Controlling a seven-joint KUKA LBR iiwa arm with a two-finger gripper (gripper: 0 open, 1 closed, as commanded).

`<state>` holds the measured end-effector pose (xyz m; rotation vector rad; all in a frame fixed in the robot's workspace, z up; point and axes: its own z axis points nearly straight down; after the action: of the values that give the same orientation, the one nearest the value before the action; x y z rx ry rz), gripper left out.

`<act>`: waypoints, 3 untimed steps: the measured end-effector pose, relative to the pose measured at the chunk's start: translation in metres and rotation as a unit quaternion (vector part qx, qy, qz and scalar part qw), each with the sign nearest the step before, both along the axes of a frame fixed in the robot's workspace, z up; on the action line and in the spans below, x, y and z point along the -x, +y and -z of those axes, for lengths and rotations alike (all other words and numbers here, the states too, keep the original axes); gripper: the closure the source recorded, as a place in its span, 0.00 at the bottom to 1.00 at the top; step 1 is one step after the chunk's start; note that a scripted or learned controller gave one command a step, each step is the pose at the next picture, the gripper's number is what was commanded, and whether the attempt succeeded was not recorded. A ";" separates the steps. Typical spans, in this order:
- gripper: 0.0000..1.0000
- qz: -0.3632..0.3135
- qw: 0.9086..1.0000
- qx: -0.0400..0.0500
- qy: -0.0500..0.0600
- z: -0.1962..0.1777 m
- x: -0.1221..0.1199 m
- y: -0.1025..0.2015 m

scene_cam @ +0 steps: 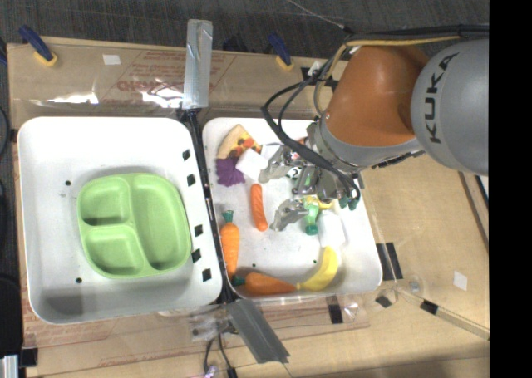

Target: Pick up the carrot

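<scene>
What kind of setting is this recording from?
Most likely a robotics lab bench for pick-and-place trials, not a kitchen. A KUKA arm reaches over two white bins taped to a board; the food, such as the carrot and banana, looks like plastic toys, beside a green tray.

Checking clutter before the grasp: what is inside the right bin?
In the right bin: a carrot, a sausage, a banana, a pizza slice, a purple piece and another orange piece. The gripper and arm cover the bin's right part.
</scene>
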<state>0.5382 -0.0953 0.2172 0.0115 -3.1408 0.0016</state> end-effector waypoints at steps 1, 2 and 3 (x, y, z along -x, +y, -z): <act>0.00 0.063 0.998 -0.001 0.003 0.098 0.029 0.003; 0.00 0.254 0.967 0.001 -0.001 0.125 0.031 0.000; 1.00 0.250 0.968 0.000 -0.001 0.115 0.029 0.002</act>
<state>0.5088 -0.0928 0.1025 -0.7743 -3.0453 0.0015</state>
